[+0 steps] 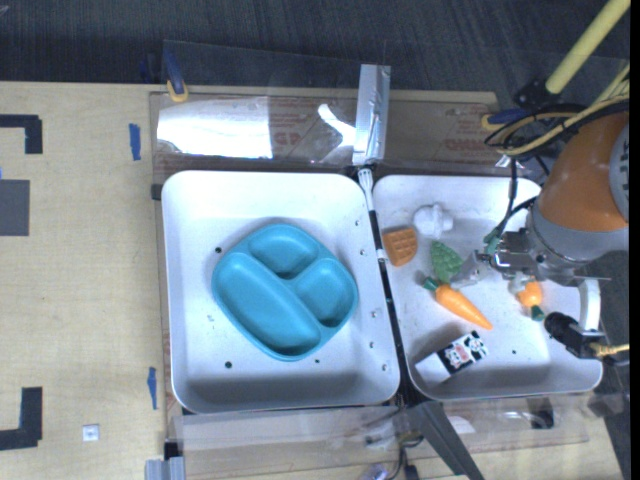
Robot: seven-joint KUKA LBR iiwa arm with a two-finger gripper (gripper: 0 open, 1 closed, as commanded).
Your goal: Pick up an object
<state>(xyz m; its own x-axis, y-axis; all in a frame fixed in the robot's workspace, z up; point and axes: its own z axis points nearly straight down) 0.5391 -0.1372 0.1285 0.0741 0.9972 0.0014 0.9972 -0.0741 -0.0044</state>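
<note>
Two shallow white bins sit side by side on the bench. The left bin (190, 368) holds a blue divided plate (285, 289), which lies tilted near the bin's middle and has three compartments. The right bin (500, 368) holds the small things: a white lump (432, 219) near the back, an orange waffle-like block (400, 245) close to the divider between the bins, a green leafy piece (446, 260) just right of that block, a toy carrot (460, 302) lying slantwise in front of the green piece with its tip pointing toward the front right, a small black-and-white block (461, 352) near the front wall, and a small orange piece (529, 294) toward the right side. The arm (592, 183) comes in from the right, its orange band over the right bin's back right corner. The gripper (520, 260) hangs low over the right part of that bin; whether it is spread or pressed together cannot be told from above, since dark wrist parts and cables cover it. The small orange piece lies just in front of the gripper, very near it, though contact cannot be judged. The toy carrot and the green leafy piece lie to the gripper's left, apart from it. The black-and-white block lies farther forward, well apart from it.
</note>
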